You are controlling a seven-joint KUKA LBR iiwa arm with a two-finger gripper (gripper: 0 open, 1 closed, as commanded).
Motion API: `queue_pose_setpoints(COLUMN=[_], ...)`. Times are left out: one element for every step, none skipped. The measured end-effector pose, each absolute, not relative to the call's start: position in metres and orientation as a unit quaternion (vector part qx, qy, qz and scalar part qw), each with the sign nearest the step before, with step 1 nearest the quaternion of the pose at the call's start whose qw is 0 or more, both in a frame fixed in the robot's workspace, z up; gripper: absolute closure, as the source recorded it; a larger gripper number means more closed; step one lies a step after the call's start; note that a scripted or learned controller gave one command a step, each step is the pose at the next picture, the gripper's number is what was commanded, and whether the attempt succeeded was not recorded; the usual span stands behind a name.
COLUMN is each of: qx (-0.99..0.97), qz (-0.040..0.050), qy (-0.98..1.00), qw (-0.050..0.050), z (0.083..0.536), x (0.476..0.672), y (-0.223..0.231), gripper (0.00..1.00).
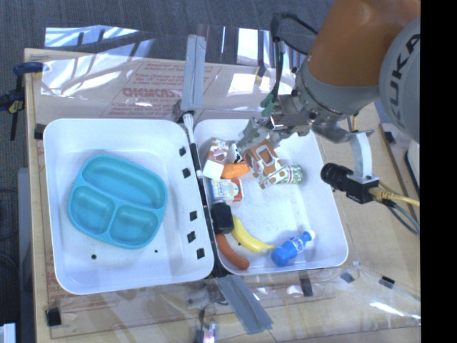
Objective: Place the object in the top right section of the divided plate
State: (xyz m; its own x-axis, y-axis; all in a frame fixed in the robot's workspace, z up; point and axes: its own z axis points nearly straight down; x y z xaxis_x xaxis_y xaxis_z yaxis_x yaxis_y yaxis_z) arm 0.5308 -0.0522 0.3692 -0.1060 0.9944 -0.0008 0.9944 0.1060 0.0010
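From where I stand the gripper hangs in the right bin's upper part over the carton pile, grip impossible to judge, while the blue divided plate lies well off toward the frame's left.

The picture is bright. Light shines off the clear plastic sheet at the top, making white glare. The two shallow white bins look very pale. Small things look a bit blurry.
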Motion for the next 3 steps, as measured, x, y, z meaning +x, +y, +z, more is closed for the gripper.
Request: queue_pose_setpoints(qx=[0.682, 0.612, 0.584], qz=[-0.0021, -0.0019, 0.0004], qy=[0.731, 0.791, 0.812], qw=[-0.002, -0.001, 0.000], z=[0.276, 0.254, 0.369], x=[0.533, 0.567, 0.525], y=[0.035, 0.119, 0.126], gripper=[1.00, 1.00, 1.00])
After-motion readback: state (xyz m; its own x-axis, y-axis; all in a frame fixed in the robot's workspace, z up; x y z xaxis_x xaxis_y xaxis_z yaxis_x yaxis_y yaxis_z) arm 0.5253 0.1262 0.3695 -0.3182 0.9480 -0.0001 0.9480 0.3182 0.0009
